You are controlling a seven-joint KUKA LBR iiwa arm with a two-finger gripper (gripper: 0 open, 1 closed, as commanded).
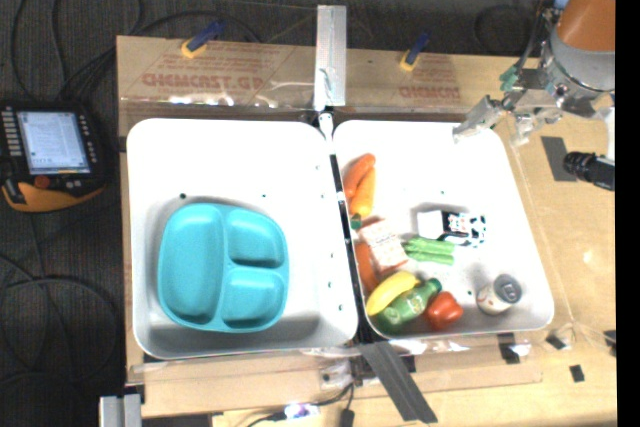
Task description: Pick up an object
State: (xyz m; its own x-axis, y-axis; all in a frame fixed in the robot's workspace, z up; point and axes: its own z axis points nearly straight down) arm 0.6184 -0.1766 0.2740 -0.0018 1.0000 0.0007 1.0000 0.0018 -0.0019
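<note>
Tabletop [585, 315], left to right: handheld control pendant [50, 150] off the left edge, lit screen text too small to read; cardboard sheet [230, 75] behind the bins with faint reddish lettering, not legible; left bin [150, 145] holding a turquoise divided plate [222, 265]. Right bin [500, 175] holds, along its left wall and front, a toy carrot [359, 181], small red-printed packet [383, 243] with unreadable label, banana [390, 290], green bottle [410, 305], tomato [444, 311], green beans [432, 250], black-and-white carton [455, 225] and small can [498, 293]. Tool [475, 123] hangs over the right bin's rear right corner, above and well apart from the items; whether it is spread or pressed together I cannot tell.
</note>
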